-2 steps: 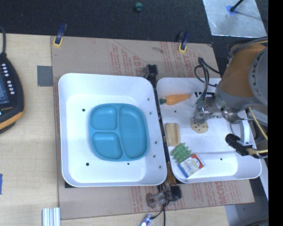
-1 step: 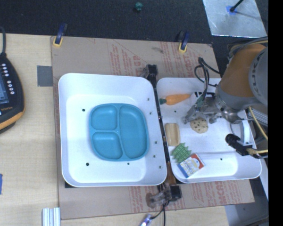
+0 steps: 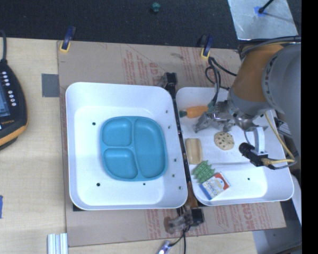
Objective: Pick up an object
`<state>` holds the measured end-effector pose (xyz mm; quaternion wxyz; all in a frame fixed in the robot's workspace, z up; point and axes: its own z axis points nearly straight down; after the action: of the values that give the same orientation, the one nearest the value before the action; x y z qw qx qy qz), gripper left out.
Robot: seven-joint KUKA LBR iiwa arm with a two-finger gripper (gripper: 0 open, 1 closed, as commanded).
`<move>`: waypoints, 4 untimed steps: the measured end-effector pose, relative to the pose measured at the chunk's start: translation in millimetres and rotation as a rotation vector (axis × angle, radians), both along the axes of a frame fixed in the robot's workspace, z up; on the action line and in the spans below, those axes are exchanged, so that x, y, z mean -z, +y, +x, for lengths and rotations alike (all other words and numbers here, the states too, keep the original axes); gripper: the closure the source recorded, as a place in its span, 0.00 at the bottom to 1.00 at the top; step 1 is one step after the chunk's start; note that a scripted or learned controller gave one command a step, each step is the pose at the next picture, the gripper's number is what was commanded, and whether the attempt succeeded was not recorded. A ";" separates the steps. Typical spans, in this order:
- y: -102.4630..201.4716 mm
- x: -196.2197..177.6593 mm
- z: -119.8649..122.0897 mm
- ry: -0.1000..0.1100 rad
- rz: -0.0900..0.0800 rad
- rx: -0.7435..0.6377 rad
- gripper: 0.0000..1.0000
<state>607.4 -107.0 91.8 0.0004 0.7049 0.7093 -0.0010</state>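
Arm low over the right bin, nothing lifted yet.

The grey two-finger gripper [image 3: 222,121] hangs in the right shallow white bin [image 3: 275,187]; its metal fingers [image 3: 204,123] look spread, with nothing between them. The round speckled cookie [image 3: 223,139] lies just below them, the orange carrot-shaped piece [image 3: 195,111] just left. The tan oblong block [image 3: 193,150], green leafy piece [image 3: 203,170] and red-and-white packet [image 3: 214,186] lie nearer the front. Risk, in my judgement: closing between cookie and carrot would catch neither, or nudge the flat cookie aside. The blue divided plate [image 3: 133,147] sits in the left bin [image 3: 79,142].
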 end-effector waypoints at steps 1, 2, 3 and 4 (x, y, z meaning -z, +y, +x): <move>-5.6 1.5 42.9 0.035 0.010 0.009 0.00; 5.6 1.6 42.6 0.031 0.000 0.011 0.00; -43.2 3.6 43.7 0.026 0.008 0.007 0.00; -49.7 0.1 5.9 0.003 0.001 0.002 0.00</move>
<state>613.2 -156.7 91.7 -0.0010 0.7055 0.7088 -0.0017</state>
